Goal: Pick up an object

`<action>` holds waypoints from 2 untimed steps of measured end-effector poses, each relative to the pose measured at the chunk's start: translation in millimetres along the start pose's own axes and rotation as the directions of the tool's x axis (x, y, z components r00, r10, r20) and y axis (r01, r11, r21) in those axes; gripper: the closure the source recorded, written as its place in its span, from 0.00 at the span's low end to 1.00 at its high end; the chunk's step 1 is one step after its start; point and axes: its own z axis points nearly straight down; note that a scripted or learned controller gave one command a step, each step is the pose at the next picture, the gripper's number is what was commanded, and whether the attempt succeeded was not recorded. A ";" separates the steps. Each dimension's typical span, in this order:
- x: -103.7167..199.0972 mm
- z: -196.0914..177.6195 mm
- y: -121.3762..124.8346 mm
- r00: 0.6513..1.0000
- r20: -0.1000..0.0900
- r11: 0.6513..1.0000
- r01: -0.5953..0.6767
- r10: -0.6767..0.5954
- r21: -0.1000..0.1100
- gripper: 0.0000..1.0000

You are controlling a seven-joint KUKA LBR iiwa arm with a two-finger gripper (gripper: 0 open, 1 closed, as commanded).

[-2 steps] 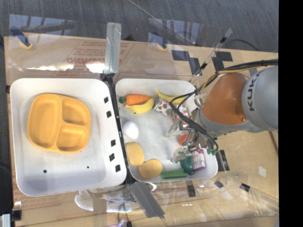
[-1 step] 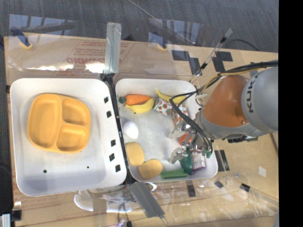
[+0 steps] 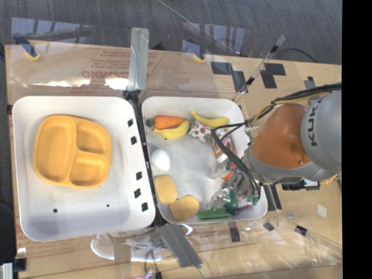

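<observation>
Claw low in the right bin

The green block [image 3: 214, 214] lay against the right bin's [image 3: 192, 104] near wall, just beside the gripper [image 3: 228, 192], whose grip I couldn't make out. A carrot [image 3: 169, 121] and bananas [image 3: 210, 120] sat farther back

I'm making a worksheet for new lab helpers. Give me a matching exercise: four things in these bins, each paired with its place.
Things:
1. yellow divided plate
2. carrot
3. white egg
4. green object

Places:
A. right bin, far edge
B. right bin, near edge, by the gripper
C. left bin
D. right bin, against the left wall

Pairs: 1-C, 2-A, 3-D, 4-B
</observation>
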 end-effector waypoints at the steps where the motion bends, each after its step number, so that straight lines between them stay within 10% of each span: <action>1: -2.2 -11.2 2.1 1.000 0.004 1.000 0.009 -0.009 0.000 1.00; 2: 0.5 1.5 74.2 0.998 -0.002 0.998 -0.064 0.064 0.000 1.00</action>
